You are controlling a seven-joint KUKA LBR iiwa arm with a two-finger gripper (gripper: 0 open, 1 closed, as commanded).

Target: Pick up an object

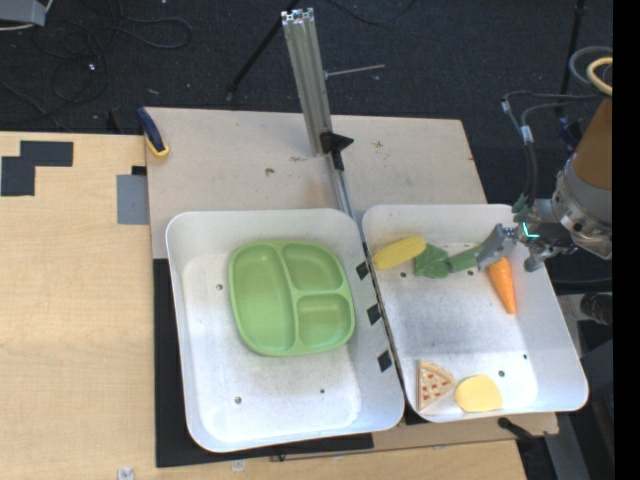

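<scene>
My gripper (514,251) hangs over the far right side of the right bin (560,333), and its fingers stand apart, so it is open. An orange carrot (503,285) lies just below it, with its thick top end near the left finger (494,244); the fingers do not close on it. A green vegetable (436,261) with a long stem lies to the gripper's left, its stem reaching toward the left finger. Beside that sits a yellow piece (398,251).
A pizza slice (433,383) and a round yellow fruit (478,394) lie at the right bin's near edge. The left bin (200,388) holds a green divided plate (292,297). A metal post (310,78) rises behind the bins.
</scene>
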